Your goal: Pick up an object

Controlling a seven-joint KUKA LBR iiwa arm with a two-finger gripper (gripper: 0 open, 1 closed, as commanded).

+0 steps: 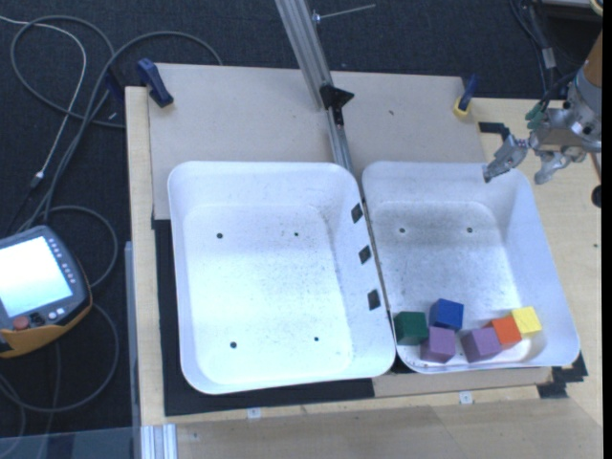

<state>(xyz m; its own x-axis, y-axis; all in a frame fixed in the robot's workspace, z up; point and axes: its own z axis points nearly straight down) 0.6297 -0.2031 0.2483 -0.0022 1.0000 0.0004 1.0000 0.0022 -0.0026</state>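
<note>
Several small cubes lie along the near edge of the right bin: a green cube, a blue cube, two purple cubes, an orange cube and a yellow cube. My gripper hangs above the far right corner of that bin, well away from the cubes. Its two fingers are spread apart, open, with nothing between them.
The left bin sits beside the right one. A slanted metal pole rises from the bench behind the bins. Blue clamps hold the board. A pendant with a screen lies at far left among cables.
</note>
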